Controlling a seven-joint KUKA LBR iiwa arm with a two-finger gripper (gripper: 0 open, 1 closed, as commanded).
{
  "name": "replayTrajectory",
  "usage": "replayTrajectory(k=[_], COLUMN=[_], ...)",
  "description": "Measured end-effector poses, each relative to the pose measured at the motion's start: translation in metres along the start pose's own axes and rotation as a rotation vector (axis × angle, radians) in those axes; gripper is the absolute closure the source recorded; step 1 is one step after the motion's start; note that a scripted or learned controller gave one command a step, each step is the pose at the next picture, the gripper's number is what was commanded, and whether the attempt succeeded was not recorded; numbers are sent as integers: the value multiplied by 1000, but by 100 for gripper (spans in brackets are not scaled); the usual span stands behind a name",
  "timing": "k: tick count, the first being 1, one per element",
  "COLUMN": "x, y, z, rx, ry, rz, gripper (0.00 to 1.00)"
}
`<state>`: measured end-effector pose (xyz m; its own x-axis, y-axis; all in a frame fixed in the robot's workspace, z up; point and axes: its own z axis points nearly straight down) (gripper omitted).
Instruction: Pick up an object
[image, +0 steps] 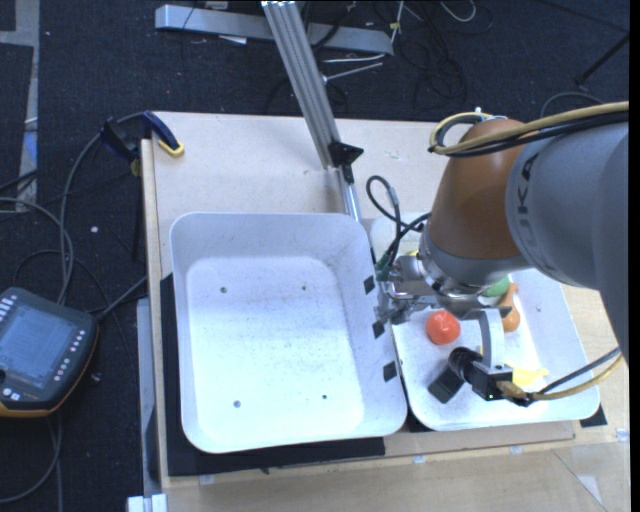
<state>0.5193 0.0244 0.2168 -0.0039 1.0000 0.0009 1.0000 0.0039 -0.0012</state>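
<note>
**Arm low over right bin, objs mostly hidden**

We count two white bins: left bin and right bin, side by side, rims touching near the middle. One arm, grey w/ orange band, reaches in from the right and hangs over the right bin. One gripper sits at the right bin's left edge, just beside the shared rim. Jaws: we cannot tell if apart or together, wrist body and cabling cover them.

Objs in right bin, as far as we see: one red-orange round obj just beside the gripper; one orange obj w/ a bit of green above it, both part-hidden under the arm; one yellow obj near the bin's front. A black unit on the wrist sits in front of them. More may lie under the arm; can't say.

Around: a slanted metal pole crosses from top centre down to the bins; a handheld pendant on the floor at left w/ cables; a clamp w/ blue-yellow handle at the bench's back-left corner.
</note>
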Motion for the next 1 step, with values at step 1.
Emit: replayTrajectory(k=[1], x=[52], y=[10], z=[5], rx=[0], ry=[0], rz=[-1], gripper=[100])
